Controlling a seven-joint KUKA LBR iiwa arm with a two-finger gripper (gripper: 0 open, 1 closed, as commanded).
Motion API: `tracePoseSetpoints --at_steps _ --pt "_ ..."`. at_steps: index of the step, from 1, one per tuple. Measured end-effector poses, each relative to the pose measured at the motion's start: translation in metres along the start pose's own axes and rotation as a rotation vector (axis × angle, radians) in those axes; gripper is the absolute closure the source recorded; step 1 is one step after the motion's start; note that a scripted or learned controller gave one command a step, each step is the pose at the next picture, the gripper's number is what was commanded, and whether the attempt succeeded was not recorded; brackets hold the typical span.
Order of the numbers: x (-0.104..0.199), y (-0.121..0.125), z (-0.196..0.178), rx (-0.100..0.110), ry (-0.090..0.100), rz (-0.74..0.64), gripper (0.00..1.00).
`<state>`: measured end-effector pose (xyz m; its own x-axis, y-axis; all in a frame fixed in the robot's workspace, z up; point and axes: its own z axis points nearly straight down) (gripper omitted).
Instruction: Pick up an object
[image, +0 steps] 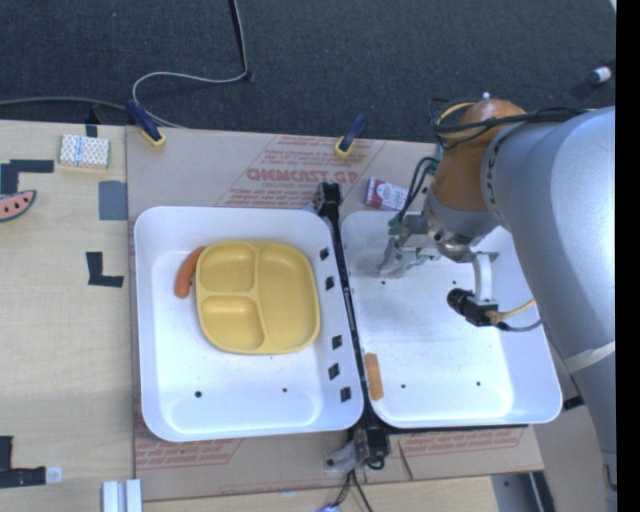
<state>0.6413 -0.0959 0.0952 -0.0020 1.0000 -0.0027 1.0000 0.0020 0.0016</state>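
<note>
My gripper (398, 258) hangs over the far left part of the right bin (450, 385), pointing down at its white floor. Its fingers look close together with nothing visible between them, but the view is too small to settle their state. A small orange piece (373, 376) lies at the right bin's near left edge, well in front of the gripper. In the left bin (165, 400) sits a yellow divided plate (257, 296), with an orange hot dog (185, 273) lying against its left side.
The grey arm (560, 230) with its orange band (470, 165) covers the right bin's far right side. A black divider with clips (338, 300) runs between the bins. A small red and white packet (382, 193) lies on the cardboard behind the right bin.
</note>
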Motion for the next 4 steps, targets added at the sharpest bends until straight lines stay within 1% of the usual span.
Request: tracePoseSetpoints --at_steps 1,2,3,4 --pt "0.068 -0.025 -0.090 0.000 0.004 -0.001 1.00" --pt "0.067 -0.025 -0.089 0.003 0.003 0.000 0.00" --pt "0.106 0.027 -0.089 0.002 0.003 0.000 0.00" --pt "0.106 0.027 -0.099 0.004 0.000 -0.001 1.00"
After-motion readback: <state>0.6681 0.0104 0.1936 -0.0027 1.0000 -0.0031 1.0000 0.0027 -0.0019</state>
